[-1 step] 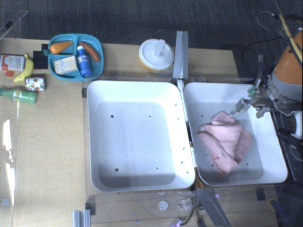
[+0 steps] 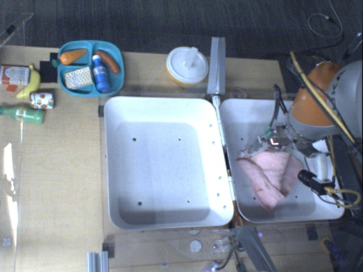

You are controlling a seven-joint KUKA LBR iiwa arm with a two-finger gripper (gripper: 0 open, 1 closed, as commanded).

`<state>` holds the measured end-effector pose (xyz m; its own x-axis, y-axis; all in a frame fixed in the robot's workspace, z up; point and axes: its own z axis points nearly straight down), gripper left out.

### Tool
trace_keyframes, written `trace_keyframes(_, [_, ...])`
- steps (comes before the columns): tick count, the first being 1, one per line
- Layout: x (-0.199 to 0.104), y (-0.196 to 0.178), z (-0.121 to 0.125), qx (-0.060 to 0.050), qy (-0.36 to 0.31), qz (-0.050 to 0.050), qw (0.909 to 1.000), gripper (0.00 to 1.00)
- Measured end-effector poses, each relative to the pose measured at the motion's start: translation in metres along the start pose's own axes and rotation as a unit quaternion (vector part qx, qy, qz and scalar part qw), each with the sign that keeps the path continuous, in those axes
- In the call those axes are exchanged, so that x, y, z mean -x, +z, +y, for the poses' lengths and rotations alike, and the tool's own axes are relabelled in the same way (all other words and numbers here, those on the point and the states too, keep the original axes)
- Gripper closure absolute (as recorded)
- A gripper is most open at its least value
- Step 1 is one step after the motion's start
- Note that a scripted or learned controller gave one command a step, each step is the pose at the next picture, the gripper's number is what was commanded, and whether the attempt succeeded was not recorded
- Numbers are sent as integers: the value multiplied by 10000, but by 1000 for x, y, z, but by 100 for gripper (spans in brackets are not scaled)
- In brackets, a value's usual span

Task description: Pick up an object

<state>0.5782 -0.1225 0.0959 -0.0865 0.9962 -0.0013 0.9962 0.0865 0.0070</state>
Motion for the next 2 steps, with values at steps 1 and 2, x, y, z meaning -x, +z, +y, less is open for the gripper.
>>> trace_keyframes(1, [-30,5,50,50,-188,-11,9998,0])
trace_keyframes(2, [-23,4,0,51,-1231,-19,9924,0])
